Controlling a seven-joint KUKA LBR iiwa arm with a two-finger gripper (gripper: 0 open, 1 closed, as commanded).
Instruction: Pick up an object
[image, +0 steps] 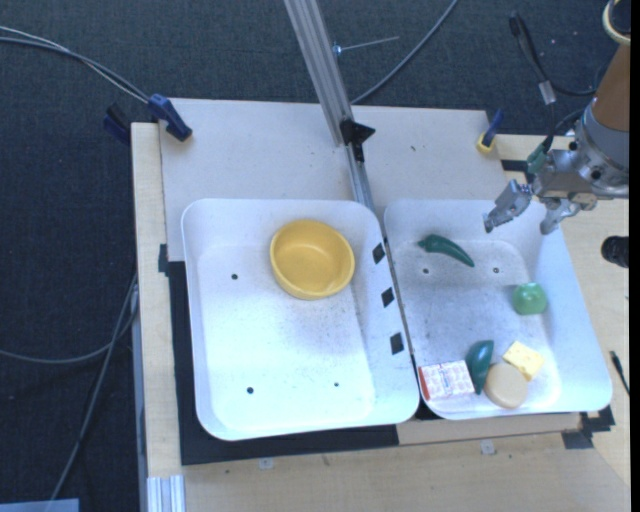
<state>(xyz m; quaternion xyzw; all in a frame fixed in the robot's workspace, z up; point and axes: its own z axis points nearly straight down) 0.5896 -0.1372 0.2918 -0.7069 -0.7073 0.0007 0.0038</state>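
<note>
Right bin (560, 300) holds a green pepper (446, 249) beside the wide-spread, empty gripper (527, 219).

Both bins, left (215, 400) and right (580, 300), are formed of white plastic, smooth but dulled by dark speckling. The yellow bowl (312, 259) looks like matt plastic. A glossy sheen is seen on the dark green pepper (446, 249) and the green ball (529, 298). The counter (255, 145) is faced with pale, matt board, its edge of light wood. The pincer (528, 214) is bare, dull grey metal.
</note>
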